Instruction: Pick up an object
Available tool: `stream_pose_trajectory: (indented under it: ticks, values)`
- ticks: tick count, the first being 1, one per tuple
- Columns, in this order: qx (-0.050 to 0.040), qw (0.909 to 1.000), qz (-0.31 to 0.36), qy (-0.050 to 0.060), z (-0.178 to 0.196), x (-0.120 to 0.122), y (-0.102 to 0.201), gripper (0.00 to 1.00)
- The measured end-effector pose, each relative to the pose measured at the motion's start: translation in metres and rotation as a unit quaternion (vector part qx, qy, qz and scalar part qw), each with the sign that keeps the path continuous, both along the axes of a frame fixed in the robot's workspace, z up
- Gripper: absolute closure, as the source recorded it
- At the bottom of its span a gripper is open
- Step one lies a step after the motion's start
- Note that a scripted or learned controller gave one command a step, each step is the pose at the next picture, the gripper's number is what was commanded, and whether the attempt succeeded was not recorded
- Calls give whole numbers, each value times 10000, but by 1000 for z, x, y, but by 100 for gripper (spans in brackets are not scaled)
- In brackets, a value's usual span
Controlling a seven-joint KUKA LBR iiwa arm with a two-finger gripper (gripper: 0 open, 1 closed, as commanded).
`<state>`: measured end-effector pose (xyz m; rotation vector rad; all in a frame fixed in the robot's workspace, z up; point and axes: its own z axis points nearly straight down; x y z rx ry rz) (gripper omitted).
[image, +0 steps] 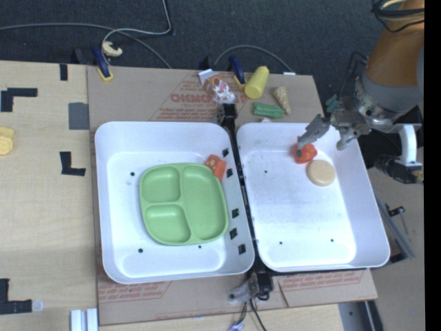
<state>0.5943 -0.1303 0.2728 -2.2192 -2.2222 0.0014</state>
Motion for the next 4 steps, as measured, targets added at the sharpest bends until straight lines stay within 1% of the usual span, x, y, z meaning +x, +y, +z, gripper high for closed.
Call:
stream_pose_trajectory:
  ticks: [1,2,3,4]
  values:
    - [-7,10000,-12,12,-67,52,-94,0]
    - [5,10000,-1,14,-178,73,-68,0]
    - [-7,10000,7,-18,-187,75,-16,0]
    - [-14,10000,8,-21,-176,75,-17,100]
